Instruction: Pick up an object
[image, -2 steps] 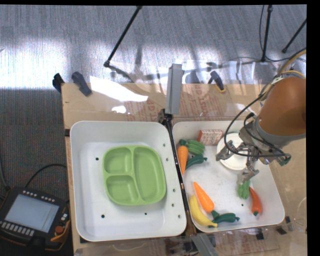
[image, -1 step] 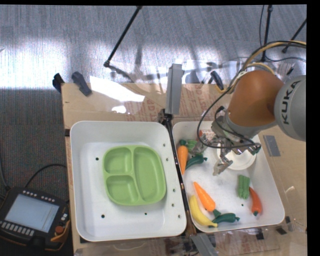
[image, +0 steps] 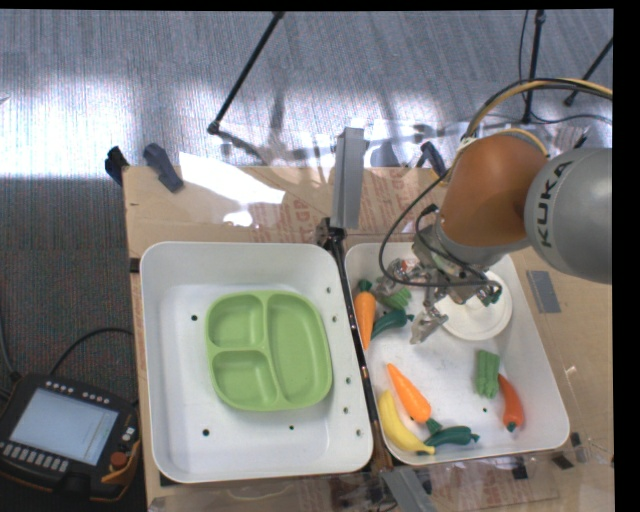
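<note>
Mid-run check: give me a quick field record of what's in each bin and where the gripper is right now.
left bin: green divided plate, lying flat
right bin: toy carrot by the left wall; second carrot near the front; banana; white dish; green piece; orange pepper
gripper: low over the right bin, beside the white dish
grasp: nothing seen between the fingers
arm: reaches in from the right
</note>
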